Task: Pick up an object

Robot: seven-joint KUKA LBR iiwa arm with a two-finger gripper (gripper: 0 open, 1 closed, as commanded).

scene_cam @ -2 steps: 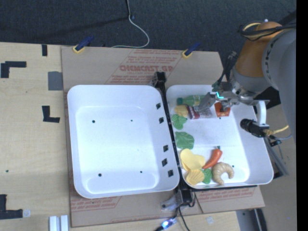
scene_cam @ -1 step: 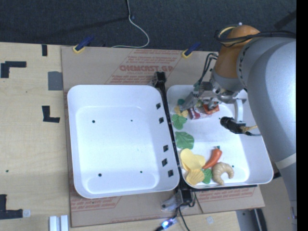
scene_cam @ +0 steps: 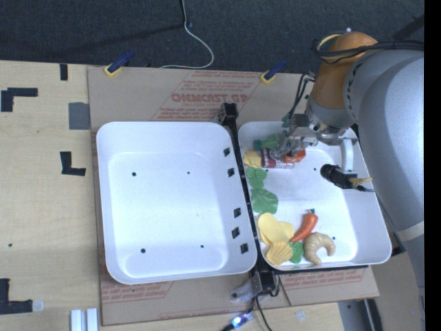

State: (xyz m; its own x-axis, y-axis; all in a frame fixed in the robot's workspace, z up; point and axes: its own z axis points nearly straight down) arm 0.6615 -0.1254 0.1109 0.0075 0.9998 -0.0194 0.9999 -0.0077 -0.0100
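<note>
Nearest of all, a knot of dark cable sits at the near edge of the bench, at the seam between the two bins. Both bins rest on a cardboard sheet with red print. It is laid over a pale wooden bench marked with bits of black tape. Two blue-and-yellow clamps sit at the sheet's far corners. Beyond the bench lies a dark floor covering, crossed by a thin pale wire.

The left bin shows a white floor with a few small dark dots. In the near part of the right bin, a yellow ridged piece, an orange-red pepper and a beige curled piece lie close together. A green leaf lies by the left wall.

My pincer is down at the far left of the right bin, right over a red-and-white object, with a small yellow piece just to the left. Whether my pincer is wide, narrow or gripping anything, I cannot tell.
</note>
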